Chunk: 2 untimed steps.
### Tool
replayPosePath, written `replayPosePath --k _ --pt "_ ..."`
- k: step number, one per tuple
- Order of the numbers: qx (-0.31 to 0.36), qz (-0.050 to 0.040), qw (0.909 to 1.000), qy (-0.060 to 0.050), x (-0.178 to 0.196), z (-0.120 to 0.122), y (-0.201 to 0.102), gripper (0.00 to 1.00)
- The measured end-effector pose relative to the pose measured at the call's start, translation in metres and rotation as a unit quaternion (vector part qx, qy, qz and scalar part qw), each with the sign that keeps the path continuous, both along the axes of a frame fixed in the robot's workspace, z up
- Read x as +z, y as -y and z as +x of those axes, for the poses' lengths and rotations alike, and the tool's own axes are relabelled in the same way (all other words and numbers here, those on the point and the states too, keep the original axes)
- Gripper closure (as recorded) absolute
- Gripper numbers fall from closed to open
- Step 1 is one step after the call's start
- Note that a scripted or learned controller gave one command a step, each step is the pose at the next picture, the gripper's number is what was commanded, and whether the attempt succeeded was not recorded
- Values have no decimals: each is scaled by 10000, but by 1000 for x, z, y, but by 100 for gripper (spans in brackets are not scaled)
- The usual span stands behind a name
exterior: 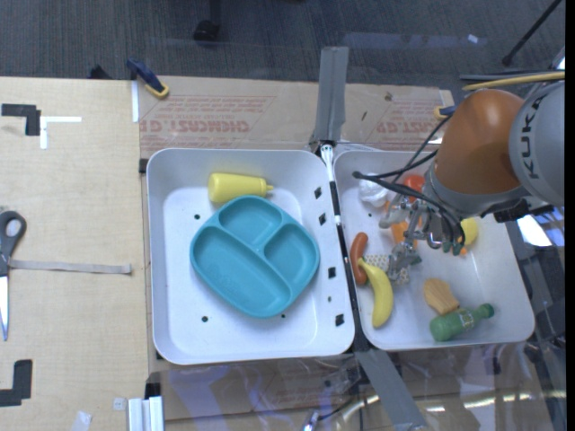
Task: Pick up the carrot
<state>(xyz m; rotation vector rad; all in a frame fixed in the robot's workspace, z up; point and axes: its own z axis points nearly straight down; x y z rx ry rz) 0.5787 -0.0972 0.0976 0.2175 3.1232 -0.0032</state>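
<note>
My gripper (pixel 406 251) hangs low over the middle of the right bin (pixel 503 330), under the arm's orange band (pixel 478 142). A small orange piece that looks like the carrot (pixel 397 233) sits right against the gripper's left side, mostly hidden by it. I cannot tell whether it is touching or held. Another orange-red bit (pixel 413 184) peeks out under the wrist cables.
In the right bin lie a red sausage (pixel 359 255), a banana (pixel 379 294), a tan bread piece (pixel 440 295), a green bottle (pixel 459 322), a yellow item (pixel 468 232) and a white object (pixel 372 195). The left bin (pixel 162 268) holds a blue divided plate (pixel 255 255) and a yellow bottle (pixel 237 187).
</note>
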Motion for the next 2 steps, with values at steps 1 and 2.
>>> replayPosePath --k 1,2 --pt "9 -1 10000 14 11 2 0 100" --pt "323 14 9995 -25 95 -13 -71 100"
